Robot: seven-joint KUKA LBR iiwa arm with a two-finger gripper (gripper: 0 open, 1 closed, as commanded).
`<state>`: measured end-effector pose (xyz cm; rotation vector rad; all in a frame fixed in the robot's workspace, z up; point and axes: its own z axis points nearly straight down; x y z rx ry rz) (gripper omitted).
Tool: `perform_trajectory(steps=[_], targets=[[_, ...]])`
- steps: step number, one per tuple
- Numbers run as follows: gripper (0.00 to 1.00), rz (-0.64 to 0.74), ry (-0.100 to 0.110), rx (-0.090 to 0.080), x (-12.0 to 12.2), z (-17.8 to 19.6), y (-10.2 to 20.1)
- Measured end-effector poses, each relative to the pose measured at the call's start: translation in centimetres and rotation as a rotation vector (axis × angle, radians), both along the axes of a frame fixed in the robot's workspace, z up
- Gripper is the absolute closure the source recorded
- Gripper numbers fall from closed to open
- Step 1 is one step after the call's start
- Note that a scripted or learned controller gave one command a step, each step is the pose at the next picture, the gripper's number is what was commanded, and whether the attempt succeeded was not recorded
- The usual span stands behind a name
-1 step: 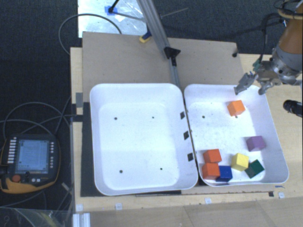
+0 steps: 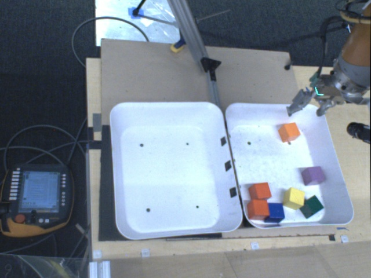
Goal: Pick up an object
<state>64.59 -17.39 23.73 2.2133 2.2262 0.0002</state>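
Observation:
My gripper (image 2: 310, 105) hangs over the far right corner of the right bin (image 2: 336, 155), its two fingers spread open with nothing between them. An orange block (image 2: 288, 132) lies just below and left of it, apart from the fingers. A purple block (image 2: 313, 175) rests near the bin's right wall. Along the near edge sit two orange blocks (image 2: 259, 199), a blue block (image 2: 276, 212), a yellow block (image 2: 294, 198) and a dark green block (image 2: 312, 206).
The left bin (image 2: 124, 155) lies beside the right one, joined by small black clips (image 2: 227, 165). A grey pole (image 2: 194, 33) slants down to the bins' far edge. A teach pendant (image 2: 36, 198) with cables lies off the bench at left.

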Motion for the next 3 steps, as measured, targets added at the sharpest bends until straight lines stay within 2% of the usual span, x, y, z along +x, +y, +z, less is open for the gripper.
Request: perform_trajectory(steps=[2,3], targets=[[0.0,0.0,0.002,0.001,1.6,-9.4,0.1],[0.0,-0.002,-0.017,-0.007,2.1,-12.2,-0.2]])
